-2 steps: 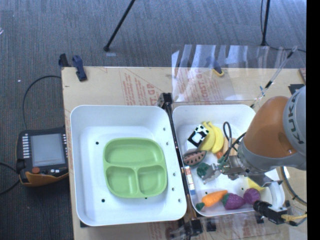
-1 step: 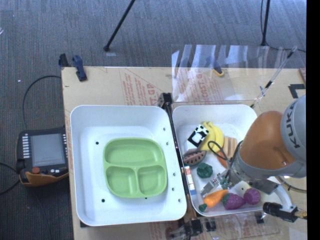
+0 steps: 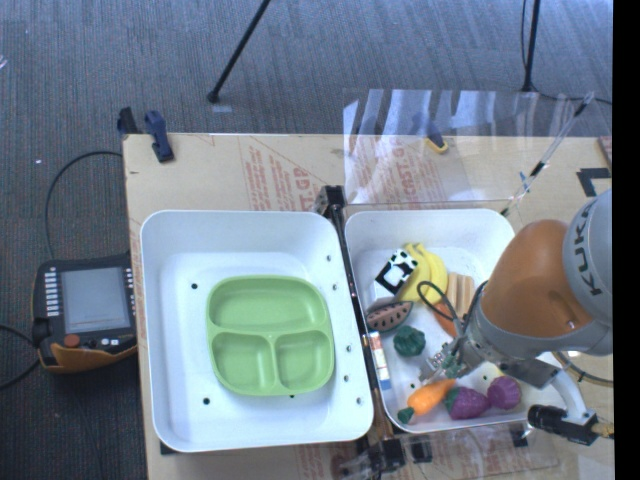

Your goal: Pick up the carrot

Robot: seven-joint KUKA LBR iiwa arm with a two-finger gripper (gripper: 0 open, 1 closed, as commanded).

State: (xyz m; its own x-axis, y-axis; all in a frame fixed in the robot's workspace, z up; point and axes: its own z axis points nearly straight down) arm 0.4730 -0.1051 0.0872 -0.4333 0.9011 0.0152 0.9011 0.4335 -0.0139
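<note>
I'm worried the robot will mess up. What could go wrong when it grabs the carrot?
The carrot lies right against a purple vegetable, so the hand might grab or shove that one instead. It also sits near the bin's front edge, leaving little room on that side, so the hand could bump the wall. Other toys like the broccoli crowd close and may get knocked.

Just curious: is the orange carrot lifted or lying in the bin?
Lying: the orange carrot rests on the right white bin's floor, beside purple vegetables.

Green divided plate [image 3: 270,332] in the left bin [image 3: 165,258]. Banana [image 3: 428,268], broccoli [image 3: 408,342] and purple vegetables [image 3: 485,398] in the right bin [image 3: 440,220]. Teach pendant [image 3: 88,310] on the floor at far left.
</note>
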